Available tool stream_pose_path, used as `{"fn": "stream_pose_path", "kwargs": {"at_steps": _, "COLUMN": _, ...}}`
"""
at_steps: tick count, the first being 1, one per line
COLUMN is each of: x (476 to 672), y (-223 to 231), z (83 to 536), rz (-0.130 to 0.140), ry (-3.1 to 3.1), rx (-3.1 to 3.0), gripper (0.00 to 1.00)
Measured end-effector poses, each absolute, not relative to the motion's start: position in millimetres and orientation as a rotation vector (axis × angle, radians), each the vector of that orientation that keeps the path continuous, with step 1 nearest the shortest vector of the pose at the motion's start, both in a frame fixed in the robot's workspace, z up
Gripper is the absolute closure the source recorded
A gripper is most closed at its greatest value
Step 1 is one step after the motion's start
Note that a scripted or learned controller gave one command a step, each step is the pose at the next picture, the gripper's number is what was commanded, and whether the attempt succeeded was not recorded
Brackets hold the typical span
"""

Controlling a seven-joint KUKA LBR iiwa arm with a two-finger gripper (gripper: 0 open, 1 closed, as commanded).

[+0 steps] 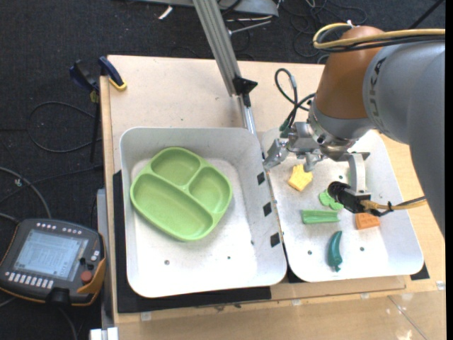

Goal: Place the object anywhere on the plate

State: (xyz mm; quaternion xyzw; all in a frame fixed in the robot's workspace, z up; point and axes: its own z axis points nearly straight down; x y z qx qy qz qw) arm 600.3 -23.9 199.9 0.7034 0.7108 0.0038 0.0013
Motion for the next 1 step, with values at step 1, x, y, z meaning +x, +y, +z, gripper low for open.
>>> {"fn": "stream_pose_path", "kwargs": {"at_steps": 1, "x": 599.3, "y": -29.2, "z": 205.5, "rz": 0.002, "ry": 2.226, "rx": 2.215, "gripper": 1.0}}
